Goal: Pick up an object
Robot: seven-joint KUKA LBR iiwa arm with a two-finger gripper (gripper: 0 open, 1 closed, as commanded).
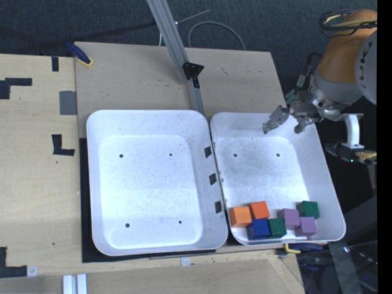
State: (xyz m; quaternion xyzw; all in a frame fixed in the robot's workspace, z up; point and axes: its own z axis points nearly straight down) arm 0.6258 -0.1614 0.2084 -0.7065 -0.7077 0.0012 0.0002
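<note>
The wooden bench point(37, 164) carries two white bins. Small coloured cubes, orange point(241, 215), blue point(260, 228), green point(308, 209) and purple point(290, 217), cluster at the right bin's point(257, 158) 6 o'clock edge. The end effector point(285, 120) hangs over its 1 o'clock corner, fingers apart, holding nothing.

A robotics lab, set up for grasping trials; a plain plywood desk point(153, 81) carries two shallow white bins point(147, 182) side by side on a black mat, with black tape marks point(58, 144) stuck on the pale boards at the left; a slanted aluminium pole point(168, 26) with a black clamp rises from the desk's far side, and a thin loose cable point(214, 32) curls behind it over dark carpet; a grey industrial arm with an orange band point(340, 60) reaches in from the right; small coloured test cubes point(272, 219), orange, blue, green and purple, sit bunched in the right bin's near corner
</note>
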